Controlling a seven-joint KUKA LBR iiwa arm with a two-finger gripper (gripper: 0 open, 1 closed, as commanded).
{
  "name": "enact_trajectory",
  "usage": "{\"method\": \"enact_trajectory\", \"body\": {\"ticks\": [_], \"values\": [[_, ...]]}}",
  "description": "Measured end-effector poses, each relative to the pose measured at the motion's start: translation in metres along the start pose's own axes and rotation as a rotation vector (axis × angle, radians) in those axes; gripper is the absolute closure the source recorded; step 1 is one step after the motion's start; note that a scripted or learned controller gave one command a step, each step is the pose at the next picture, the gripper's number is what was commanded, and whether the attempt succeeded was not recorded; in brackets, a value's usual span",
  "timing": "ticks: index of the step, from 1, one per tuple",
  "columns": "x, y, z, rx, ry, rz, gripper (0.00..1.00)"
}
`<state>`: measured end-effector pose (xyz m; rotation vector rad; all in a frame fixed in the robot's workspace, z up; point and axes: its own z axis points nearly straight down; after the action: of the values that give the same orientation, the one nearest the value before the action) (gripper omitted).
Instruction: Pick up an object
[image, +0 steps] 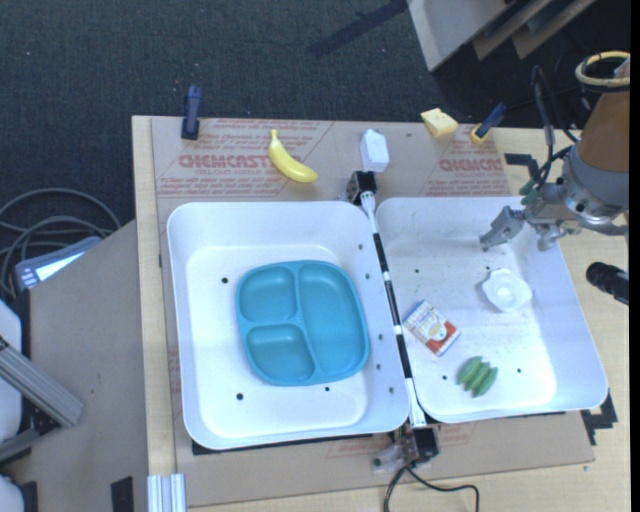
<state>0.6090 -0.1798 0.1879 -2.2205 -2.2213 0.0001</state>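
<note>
Right bin (560, 330), contents: a white cup-like piece (505, 293) near the middle; a small red-and-white packet (431, 328) toward the inner wall; a green pod-shaped item (477, 376) near the front.

Left bin (200, 300): a blue divided plate (300, 322), lying flat.

Tabletop (240, 160) behind the bins: a banana (289, 160), a yellow wedge (438, 122), a white block (374, 149).

Pincer (522, 230): over the back part of the right bin, reaching in from the right edge. Fingers spread apart, nothing between them.

Key relation: the white cup-like piece is the nearest candidate, lying just forward of the pincer and slightly toward the bin's middle, apart from it. It looks roughly round, so finger orientation should matter little. The packet lies farther forward and inward, its long axis on a diagonal; the green item is farthest, near the front wall.

Judgement: no grasp made yet; a short forward shift and descent would likely reach the white piece.
</note>
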Motion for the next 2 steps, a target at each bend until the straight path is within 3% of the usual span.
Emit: {"method": "enact_trajectory", "body": {"ticks": [1,2], "values": [[0.083,0.005,-0.030,-0.003,0.001,-0.002,0.00],[0.085,-0.047,0.071,0.002,0.000,0.001,0.00]]}}
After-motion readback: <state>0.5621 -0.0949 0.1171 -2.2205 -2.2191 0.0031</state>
